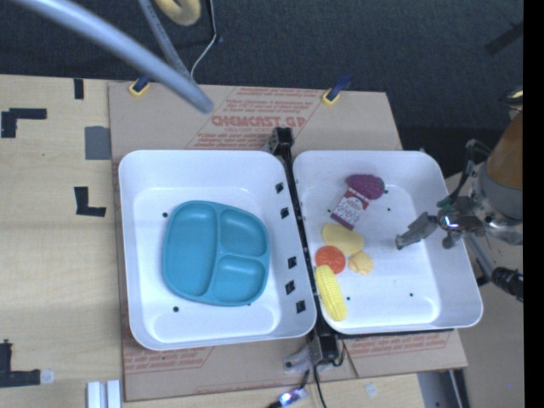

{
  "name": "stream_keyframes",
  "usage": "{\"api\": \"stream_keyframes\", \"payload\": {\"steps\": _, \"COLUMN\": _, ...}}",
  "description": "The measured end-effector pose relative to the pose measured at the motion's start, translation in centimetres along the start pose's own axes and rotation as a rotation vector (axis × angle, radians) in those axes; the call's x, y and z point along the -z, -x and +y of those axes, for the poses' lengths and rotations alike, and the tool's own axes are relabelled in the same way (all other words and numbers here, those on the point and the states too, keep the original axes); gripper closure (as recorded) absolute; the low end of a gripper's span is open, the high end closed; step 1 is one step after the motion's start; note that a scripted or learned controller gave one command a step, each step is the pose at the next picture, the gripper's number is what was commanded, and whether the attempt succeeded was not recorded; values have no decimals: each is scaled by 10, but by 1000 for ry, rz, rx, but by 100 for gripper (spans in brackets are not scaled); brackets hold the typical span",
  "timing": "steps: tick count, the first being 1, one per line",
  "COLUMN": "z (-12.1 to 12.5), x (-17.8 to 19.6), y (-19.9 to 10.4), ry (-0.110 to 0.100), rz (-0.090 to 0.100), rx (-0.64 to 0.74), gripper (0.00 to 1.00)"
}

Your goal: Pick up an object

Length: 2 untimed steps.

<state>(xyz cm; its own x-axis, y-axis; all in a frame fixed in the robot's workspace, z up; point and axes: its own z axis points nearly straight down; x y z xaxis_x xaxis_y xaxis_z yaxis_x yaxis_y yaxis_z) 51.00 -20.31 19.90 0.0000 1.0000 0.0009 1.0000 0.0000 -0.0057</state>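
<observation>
Corn [330, 292], a ridged yellow plastic cob, lies lowest in the right bin [425, 313], against its left wall; just above it sit an orange-red round piece [331, 259] and a small yellow lump [361, 263], the two close together; behind these, a smooth pale-yellow piece [342, 237]; next up, a small red-and-white packet [349, 209], boxy and tilted; topmost, a matte purple piece [365, 184], rounded and lobed. All six toys cluster in the left half of this bin, well apart from the gripper [414, 231]. Gripper, dark grey metal, hangs over the bin's right half, pointing left and down; nothing lies between its fingers; whether they are spread or closed cannot be told. Left bin [140, 185], glossy white with rounded corners, bears a blue tray [215, 252], smooth plastic, divided into three compartments. Both bins rest on brown cardboard [246, 117] with red lettering.
</observation>
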Motion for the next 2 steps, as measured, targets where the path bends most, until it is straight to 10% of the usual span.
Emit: {"api": "stream_keyframes", "payload": {"steps": 2, "z": 6, "x": -101, "y": 1, "ry": 1, "rz": 0, "rx": 1, "gripper": 0}}
